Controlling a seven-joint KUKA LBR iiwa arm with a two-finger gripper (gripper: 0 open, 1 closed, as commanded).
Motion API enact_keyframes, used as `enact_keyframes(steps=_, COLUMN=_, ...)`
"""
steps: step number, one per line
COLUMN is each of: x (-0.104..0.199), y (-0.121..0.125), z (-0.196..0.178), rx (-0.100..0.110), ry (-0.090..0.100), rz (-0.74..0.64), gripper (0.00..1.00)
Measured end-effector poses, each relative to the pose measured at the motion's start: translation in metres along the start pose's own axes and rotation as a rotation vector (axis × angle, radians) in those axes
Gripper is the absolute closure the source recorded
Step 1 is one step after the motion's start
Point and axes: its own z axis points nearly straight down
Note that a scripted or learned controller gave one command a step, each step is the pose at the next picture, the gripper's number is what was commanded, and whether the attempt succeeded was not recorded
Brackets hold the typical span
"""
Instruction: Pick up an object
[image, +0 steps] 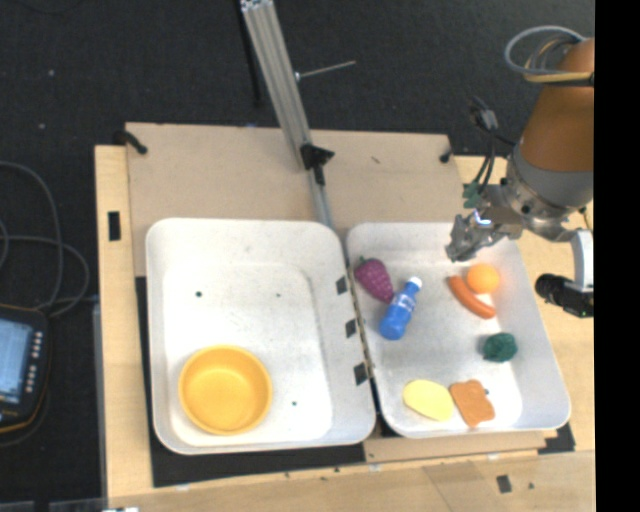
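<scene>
Two shallow white bins (440, 240) sit side by side. Grey gripper (466, 243), finger spread unclear, hovers just above a round orange ball (483, 278) in the right bin; descent and closing come next.

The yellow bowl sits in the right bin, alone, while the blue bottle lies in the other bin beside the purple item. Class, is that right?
Not quite. The yellow bowl sits alone in the left bin, not the right one. The rest holds: the blue bottle lies in the other bin beside the purple item. The camera view shows this.
</scene>
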Motion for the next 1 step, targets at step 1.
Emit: enact_keyframes(steps=1, x=0.0472, y=-0.0058, z=-0.0016, rx=0.0, ry=0.001, rz=0.0, gripper=1.0)
